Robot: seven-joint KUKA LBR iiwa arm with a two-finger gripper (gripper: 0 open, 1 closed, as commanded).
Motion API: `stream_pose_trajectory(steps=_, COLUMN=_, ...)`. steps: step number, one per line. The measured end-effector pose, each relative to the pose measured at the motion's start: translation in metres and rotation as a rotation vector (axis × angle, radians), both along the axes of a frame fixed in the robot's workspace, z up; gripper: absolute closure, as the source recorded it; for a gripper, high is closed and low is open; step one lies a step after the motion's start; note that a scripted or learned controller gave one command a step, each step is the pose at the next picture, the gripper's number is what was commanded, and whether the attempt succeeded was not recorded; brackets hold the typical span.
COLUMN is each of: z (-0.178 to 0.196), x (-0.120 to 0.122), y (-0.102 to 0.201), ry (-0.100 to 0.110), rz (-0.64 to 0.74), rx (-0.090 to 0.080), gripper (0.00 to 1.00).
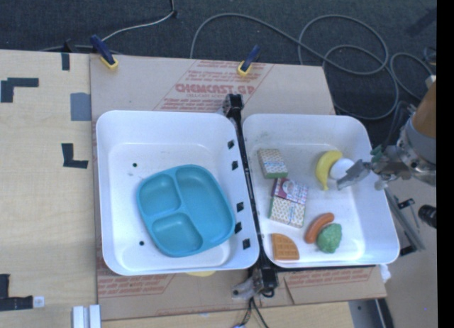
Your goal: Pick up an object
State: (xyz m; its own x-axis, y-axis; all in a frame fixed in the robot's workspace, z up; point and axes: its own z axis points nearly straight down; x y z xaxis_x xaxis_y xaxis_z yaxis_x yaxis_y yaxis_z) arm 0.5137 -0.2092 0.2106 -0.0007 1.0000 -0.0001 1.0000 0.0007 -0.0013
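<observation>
The right bin [355, 131] holds several toy foods. A yellow banana [325, 167] lies by a small white round piece [342, 167]. Left of them are a pale green box [272, 162] and a pink patterned box [289, 202]. Near the front lie an orange sausage [318, 227], a green lump [330, 238] and an orange waffle slice [284, 247]. My gripper [363, 172] hangs over the bin's right side, just right of the banana and white piece. It is open with nothing between its fingers.
A blue divided plate [185, 209] lies in the left bin [113, 177]. A black clip strip [241, 177] runs between the bins. Cables [333, 50] lie on the dark floor behind the bench.
</observation>
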Motion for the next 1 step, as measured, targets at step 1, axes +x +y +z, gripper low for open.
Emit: stream_pose_trajectory(steps=1, z=-0.1103, x=-0.0298, y=0.0637, ry=0.0, rz=0.001, rx=0.002, gripper=0.0)
